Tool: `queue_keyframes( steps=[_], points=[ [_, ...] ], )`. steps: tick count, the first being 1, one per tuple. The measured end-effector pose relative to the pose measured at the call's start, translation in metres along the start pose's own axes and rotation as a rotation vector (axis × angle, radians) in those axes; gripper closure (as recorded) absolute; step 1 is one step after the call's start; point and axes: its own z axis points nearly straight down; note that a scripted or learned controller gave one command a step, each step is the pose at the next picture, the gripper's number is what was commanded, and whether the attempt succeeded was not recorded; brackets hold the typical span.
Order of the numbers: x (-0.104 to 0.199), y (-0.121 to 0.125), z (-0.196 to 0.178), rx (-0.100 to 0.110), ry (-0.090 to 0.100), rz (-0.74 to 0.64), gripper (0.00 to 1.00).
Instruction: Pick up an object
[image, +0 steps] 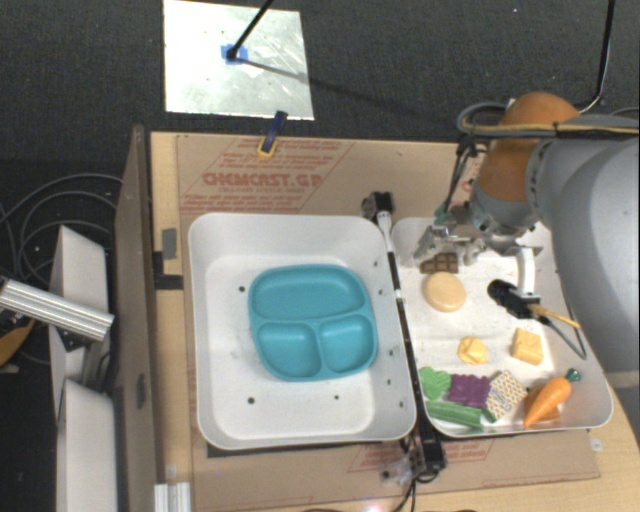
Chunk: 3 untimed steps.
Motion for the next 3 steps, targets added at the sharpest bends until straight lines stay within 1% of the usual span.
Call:
queue_keyframes(
  steps=[2,3],
  points=[
    [-0.006,-0.001,0.0,0.0,-0.001,0.0,0.0],
    [-0.006,0.001,-0.012,-0.004,-0.001,-0.003,1.0]
  ],
)
